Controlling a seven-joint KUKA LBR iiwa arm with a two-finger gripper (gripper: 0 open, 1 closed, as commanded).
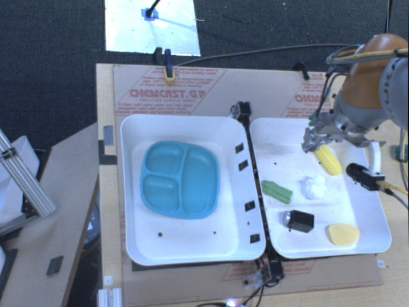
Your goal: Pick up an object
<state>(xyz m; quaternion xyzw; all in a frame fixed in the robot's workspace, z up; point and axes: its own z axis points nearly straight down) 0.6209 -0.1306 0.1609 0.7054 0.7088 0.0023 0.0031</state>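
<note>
Your hand [317, 139] sits low over the right bin [281, 245], nothing lifted yet.
You cannot tell how its grip stands. The yellow corn [330, 160] lies just beside and below it; beyond that the white lump [314, 187], green piece [277, 191], black block [300, 220] and yellow wedge [344, 234]. The left bin [137, 251] holds a blue plate [180, 179].
</note>
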